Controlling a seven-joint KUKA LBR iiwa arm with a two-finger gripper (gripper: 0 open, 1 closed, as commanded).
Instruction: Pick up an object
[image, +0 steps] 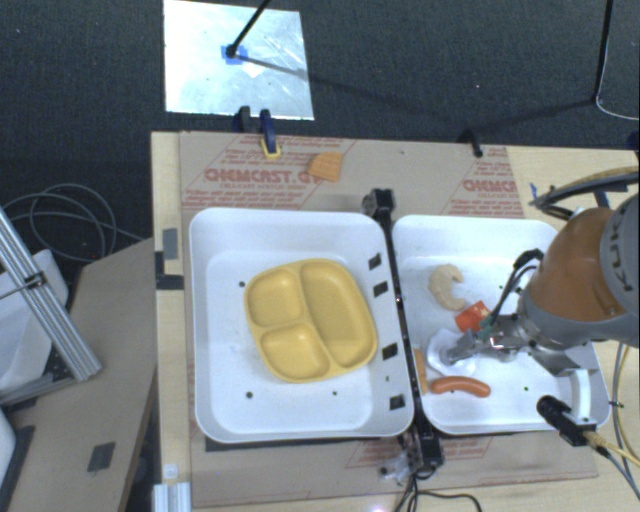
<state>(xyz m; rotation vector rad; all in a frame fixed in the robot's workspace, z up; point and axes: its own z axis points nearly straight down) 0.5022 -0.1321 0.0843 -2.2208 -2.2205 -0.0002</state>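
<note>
Red sausage (460, 387) lies just below the gripper (455, 352), whose jaw state I cannot tell, and crowding from the orange block (472, 318) beside them risks a miss.

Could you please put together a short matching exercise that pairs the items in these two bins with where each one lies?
Things:
1. yellow three-compartment plastic plate
2. pale curved shrimp-like toy
3. long orange-red sausage-like toy
4. small orange block

Places:
A. near the front edge of the right bin
B. middle of the left bin
C. toward the back of the right bin
D. right bin, just beside the gripper

Pairs: 1-B, 2-C, 3-A, 4-D
</note>
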